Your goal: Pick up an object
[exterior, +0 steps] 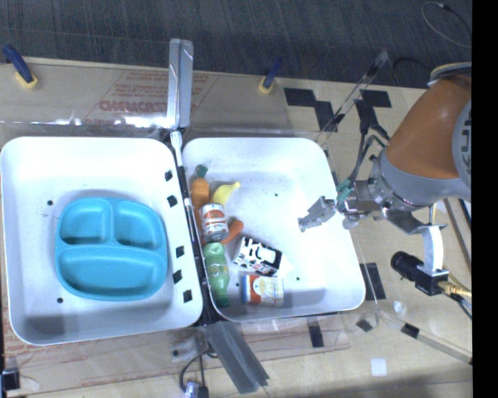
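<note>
My gripper [314, 216] hovers over the right part of the right bin [315, 160], reaching in from the right, with nothing visible between its fingers. Along the right bin's left wall lie several objects: an orange carrot-like toy [200, 191], a yellow banana [225, 192], a small bottle with a red label [213, 221], a green bottle [217, 268], a black-and-white patterned box [256, 256] and a small can [262, 289]. They all lie left of and below the gripper, apart from it.
The left bin [33, 164] holds a blue divided tray [112, 247]. A metal divider [180, 81] stands between the bins at the back. The arm's orange band [432, 131] and cables lie to the right of the bench.
</note>
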Tool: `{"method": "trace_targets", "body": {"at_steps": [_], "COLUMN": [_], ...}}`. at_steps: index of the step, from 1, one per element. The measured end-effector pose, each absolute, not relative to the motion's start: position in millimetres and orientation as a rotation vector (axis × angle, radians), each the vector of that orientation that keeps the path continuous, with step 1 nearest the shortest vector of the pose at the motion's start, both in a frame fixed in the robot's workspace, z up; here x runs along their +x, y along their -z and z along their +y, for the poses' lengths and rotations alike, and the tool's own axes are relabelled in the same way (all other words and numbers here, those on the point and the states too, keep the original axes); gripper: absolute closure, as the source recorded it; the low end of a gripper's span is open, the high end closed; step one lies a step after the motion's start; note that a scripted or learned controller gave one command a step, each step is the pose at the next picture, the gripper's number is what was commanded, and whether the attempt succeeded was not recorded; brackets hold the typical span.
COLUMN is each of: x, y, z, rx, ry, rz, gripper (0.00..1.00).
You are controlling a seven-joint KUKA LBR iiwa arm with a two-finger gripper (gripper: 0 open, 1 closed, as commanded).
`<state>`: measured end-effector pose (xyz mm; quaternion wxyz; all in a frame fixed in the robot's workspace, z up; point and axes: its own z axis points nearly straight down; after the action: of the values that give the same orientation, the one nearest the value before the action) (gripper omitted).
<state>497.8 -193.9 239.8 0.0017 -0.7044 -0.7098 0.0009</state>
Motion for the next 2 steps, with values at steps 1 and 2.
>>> {"method": "trace_targets", "body": {"at_steps": [1, 2], "x": [508.2, 581.1], "y": [-111, -119], "z": [-141, -143], "rx": [-2.107, -1.947], "ry": [0.018, 0.006], "rz": [-2.354, -2.476], "gripper": [0.0, 0.0]}}
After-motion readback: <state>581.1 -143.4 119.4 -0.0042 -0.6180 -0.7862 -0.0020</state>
